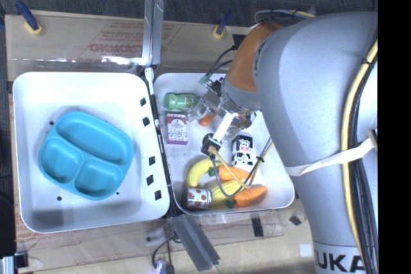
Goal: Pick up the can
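Right bin, 7 o'clock corner: the can (199,197) lies on its side near the bin's front wall, with a red and white label and a silvery end turned to 9 o'clock; nothing grips it.
Can's neighbours: a yellow banana (204,171) curves from 12 o'clock of the can round to its 3 o'clock side and looks to touch it; an orange carrot (249,194) lies further along at 3 o'clock, at about 5 o'clock of the bin.
Gripper (215,109): hangs over the upper middle of the right bin (192,154), toward 12 o'clock, well apart from the can, which sits at 6 o'clock of it; whether it is apart or together I cannot tell, and nothing is seen clamped in it.
Arm (321,86): grey, with its orange band (244,70) at 1 o'clock of the gripper; it covers the bin's 3 o'clock side.
Green container (180,101): on its side at 11 o'clock of the right bin, just beside the gripper at its 9 o'clock.
Maroon carton (176,128): at 9 o'clock of the bin, directly at 6 o'clock of the green container.
Small orange thing (205,119): close under the gripper, too small to tell what it is.
Cow-patterned box (242,152): black and white, near the bin's centre toward 3 o'clock, at 12 o'clock of the carrot.
Left bin (38,86): holds a blue divided plate (87,154), lying flat slightly toward 8 o'clock.
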Action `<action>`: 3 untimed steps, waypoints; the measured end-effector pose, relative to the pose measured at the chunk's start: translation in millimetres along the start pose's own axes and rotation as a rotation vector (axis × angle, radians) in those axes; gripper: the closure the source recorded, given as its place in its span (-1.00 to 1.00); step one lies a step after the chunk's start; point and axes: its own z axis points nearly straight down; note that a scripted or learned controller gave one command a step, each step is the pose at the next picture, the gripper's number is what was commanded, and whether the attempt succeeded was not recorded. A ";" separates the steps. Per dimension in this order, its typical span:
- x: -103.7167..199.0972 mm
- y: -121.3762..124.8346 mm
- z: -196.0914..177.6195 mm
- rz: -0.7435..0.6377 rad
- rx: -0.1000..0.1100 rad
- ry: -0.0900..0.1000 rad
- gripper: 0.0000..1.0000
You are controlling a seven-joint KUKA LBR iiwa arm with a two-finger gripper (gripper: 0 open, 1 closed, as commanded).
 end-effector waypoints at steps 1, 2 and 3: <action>-5.6 65.1 3.1 0.154 0.024 -0.016 -1.00; -0.7 65.6 -7.3 0.141 0.012 -0.008 1.00; -21.6 64.2 -148.4 0.454 -0.003 0.002 1.00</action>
